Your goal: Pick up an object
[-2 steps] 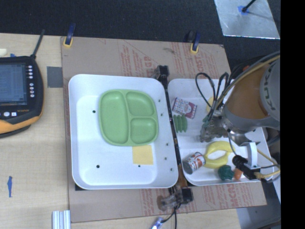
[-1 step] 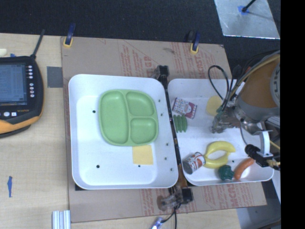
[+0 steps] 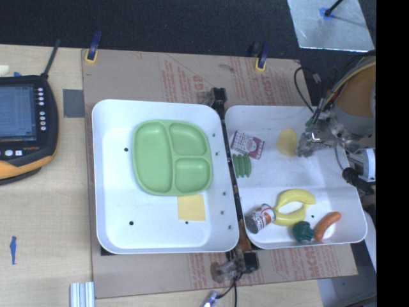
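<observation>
Camera view: gripper (image 3: 307, 141) low in right bin (image 3: 268, 117) just beside yellow lump (image 3: 287, 142), finger state can't tell, nothing seen held, so pick not yet done w/ grasp & lift left.

Grey arm (image 3: 353, 117) w/ orange band, black cables, maybe.

**Loose objects in the two bins**

Right bin: a pale yellow rounded lump (image 3: 287, 142) near the far side, a red-and-white packet (image 3: 246, 144), a green ridged piece (image 3: 241, 165), a small red-labelled can (image 3: 260, 219) on its side, a yellow banana-shaped toy (image 3: 293, 206), a green broccoli-like toy (image 3: 303, 231) and an orange sausage-shaped toy (image 3: 328, 222). Left bin: a light green divided plate (image 3: 171, 157), with a flat yellow square (image 3: 191, 207) just beside it.
</observation>
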`<act>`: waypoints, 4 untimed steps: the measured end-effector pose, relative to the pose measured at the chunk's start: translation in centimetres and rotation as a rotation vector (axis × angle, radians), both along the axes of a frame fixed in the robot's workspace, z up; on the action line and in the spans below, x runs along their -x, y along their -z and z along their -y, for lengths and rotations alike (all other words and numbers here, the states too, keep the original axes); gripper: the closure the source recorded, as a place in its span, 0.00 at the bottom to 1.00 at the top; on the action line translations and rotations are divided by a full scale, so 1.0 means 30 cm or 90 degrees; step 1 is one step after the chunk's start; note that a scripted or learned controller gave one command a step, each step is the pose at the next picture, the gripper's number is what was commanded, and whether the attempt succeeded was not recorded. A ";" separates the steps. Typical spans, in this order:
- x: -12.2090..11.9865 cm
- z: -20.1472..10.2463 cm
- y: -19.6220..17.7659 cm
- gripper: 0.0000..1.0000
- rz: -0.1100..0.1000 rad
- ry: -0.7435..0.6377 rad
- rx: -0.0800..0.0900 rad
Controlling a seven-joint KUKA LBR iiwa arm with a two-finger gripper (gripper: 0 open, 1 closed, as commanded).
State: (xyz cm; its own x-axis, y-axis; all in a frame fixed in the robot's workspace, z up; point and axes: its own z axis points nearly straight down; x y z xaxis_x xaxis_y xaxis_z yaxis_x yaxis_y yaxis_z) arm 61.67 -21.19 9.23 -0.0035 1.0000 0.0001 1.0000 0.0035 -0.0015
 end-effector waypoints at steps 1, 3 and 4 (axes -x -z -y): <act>0.197 -0.017 -0.117 0.00 -0.001 -0.001 0.000; -0.133 0.001 -0.035 1.00 -0.001 -0.002 0.000; 0.143 0.000 0.003 1.00 -0.002 -0.001 0.001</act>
